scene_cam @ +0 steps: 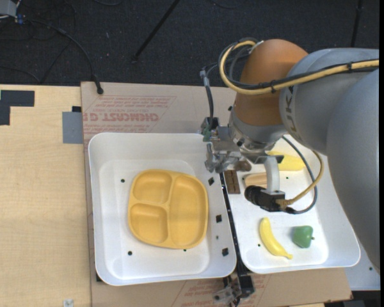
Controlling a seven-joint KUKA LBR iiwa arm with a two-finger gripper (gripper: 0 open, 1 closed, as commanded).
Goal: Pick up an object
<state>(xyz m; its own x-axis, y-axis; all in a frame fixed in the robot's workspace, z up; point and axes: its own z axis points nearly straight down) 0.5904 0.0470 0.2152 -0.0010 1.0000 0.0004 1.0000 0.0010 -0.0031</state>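
Your claw point(225, 164) hangs over the seam between the two bins; you cannot tell its state. Below and right of it lies the small yellow plastic banana point(273, 238), just beside a green plastic pepper point(301, 236): probably light, stiff, slippery—pinch across its middle.

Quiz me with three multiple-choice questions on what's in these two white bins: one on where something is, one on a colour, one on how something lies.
1. Where does the yellow divided plate lie?
A. left bin
B. right bin
C. on the cardboard

2. What colour is the small pepper beside the banana?
A. red
B. green
C. purple

3. How does the banana lie?
A. flat on the bin floor
B. on the plate
C. outside both bins

Answers: 1 A, the plate sits in the left bin. 2 B, it is green. 3 A, the banana rests flat in the right bin, apart from the gripper.
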